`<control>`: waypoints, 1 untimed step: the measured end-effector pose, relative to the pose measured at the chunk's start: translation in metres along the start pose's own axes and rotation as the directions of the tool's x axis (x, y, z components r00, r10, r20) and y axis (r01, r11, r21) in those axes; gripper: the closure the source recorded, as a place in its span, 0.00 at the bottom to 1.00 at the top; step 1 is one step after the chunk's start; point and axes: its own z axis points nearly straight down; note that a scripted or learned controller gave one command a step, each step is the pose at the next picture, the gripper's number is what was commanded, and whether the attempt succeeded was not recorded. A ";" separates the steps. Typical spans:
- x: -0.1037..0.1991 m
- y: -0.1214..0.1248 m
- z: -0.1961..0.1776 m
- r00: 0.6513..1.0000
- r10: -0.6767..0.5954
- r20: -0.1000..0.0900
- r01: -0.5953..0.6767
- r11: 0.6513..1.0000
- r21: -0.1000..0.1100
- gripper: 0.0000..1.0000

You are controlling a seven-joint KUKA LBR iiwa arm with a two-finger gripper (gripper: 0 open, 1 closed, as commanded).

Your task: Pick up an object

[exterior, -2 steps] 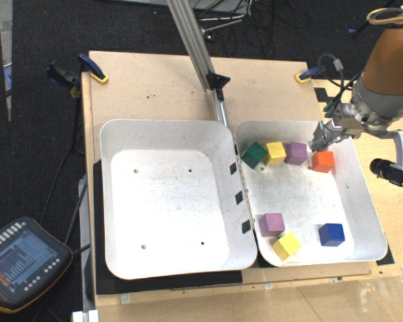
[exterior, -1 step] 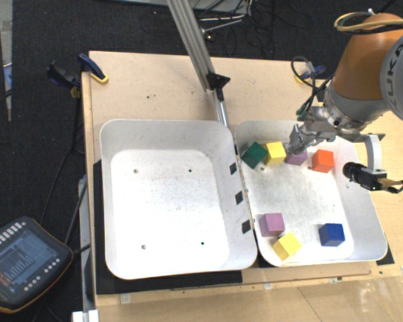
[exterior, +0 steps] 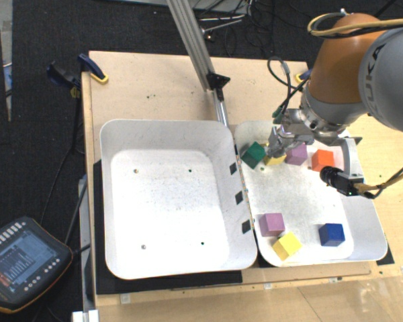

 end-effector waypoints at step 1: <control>0.050 -0.003 0.009 1.000 0.001 0.001 -0.001 1.000 0.001 1.00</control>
